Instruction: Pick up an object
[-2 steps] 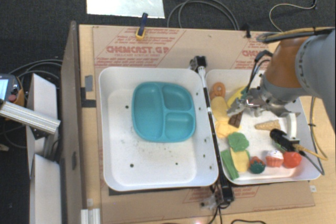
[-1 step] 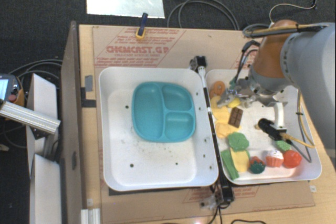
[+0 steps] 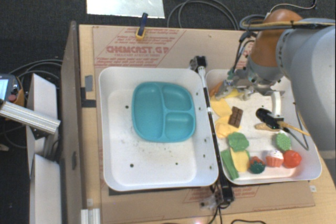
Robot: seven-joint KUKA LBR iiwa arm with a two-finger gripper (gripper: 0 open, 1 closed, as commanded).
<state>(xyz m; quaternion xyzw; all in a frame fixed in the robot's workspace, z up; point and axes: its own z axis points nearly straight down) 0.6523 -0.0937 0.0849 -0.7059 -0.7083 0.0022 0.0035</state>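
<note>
Jaws are being held over the right bin's (image 3: 311, 164) back-left corner; their opening cannot be told. A yellow wedge (image 3: 221, 108) just beside is being judged light, stiff, grippable across its edges.

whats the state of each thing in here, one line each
teal plate, lying flat, right way up, in the left bin
claw, low over the upper left corner of the right bin
chocolate piece, lying flat, apart from the claw
green leaf, lying loose among the toy food
red tomato, resting near the lower right corner
</note>
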